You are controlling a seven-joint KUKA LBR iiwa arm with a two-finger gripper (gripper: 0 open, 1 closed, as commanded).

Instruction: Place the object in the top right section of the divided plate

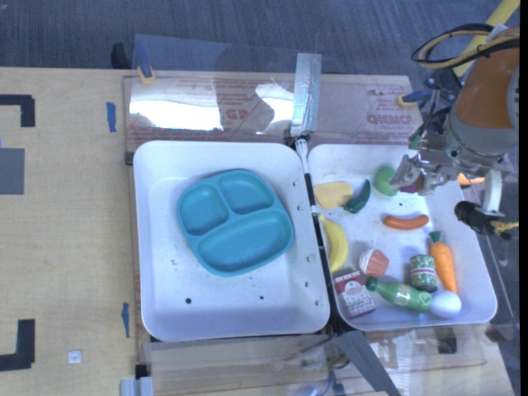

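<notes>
A blue divided plate [239, 242] lies in the left bin [165, 295]; its top right section [246, 192] holds nothing. My gripper [415, 176] hangs over the far part of the right bin [478, 304], just right of a green round toy [384, 180]. A red sausage [405, 220] lies just below it. I see nothing held in the gripper.
The right bin also holds a yellow piece [332, 194], a dark green pepper [358, 198], a banana [334, 243], a carrot [444, 264], a small can [422, 272], a green bottle [400, 294], a white egg [446, 304] and a red box [355, 295]. A ridge separates the bins.
</notes>
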